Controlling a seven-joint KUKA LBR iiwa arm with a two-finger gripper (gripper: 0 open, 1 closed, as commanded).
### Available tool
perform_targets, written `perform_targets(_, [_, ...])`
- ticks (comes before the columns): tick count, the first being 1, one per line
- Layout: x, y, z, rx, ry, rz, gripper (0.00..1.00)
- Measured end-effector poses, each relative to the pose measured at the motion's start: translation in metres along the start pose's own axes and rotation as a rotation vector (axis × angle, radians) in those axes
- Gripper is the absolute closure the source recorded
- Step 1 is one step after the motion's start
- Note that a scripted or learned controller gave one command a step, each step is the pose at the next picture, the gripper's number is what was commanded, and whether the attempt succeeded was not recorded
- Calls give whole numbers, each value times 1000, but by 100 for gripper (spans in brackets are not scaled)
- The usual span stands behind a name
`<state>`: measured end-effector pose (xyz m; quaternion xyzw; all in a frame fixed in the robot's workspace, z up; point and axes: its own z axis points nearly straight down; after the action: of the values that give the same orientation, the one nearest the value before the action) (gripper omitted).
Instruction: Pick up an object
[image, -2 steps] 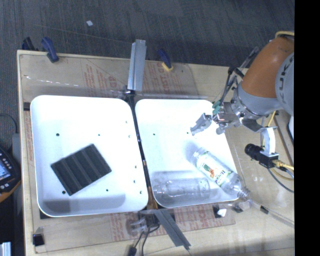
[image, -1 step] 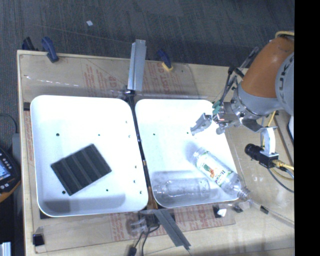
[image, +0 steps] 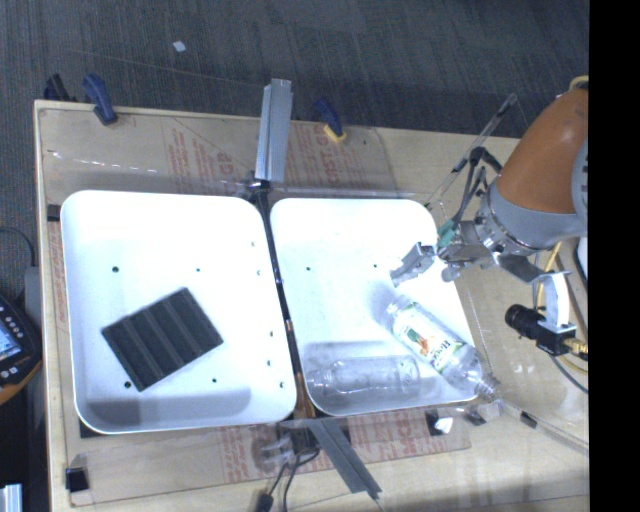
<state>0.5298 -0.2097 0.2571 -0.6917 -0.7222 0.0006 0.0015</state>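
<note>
In the right bin (image: 330, 235), a small clear bottle with a green and red label (image: 432, 343) lies aslant near the right wall. A larger clear bottle without a label (image: 362, 377) lies along the front wall, close to the labelled bottle's lower end. My gripper (image: 412, 265) hovers over the right bin's right side, just above the labelled bottle's upper end, with nothing seen in it. A black ribbed slab (image: 162, 337) lies flat in the left bin (image: 150, 230), far from the gripper.
The arm (image: 540, 180) reaches in from the right, over the right bin's far right corner. A metal bar (image: 273, 130) stands at the back between the bins, and blue clamps (image: 98, 98) grip the bench's far edge.
</note>
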Motion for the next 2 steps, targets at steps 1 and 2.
perform_targets(1, [0, 9, 23, 2, 1, -69, 0])
perform_targets(2, [0, 22, 62, 2, 0, -119, 0])
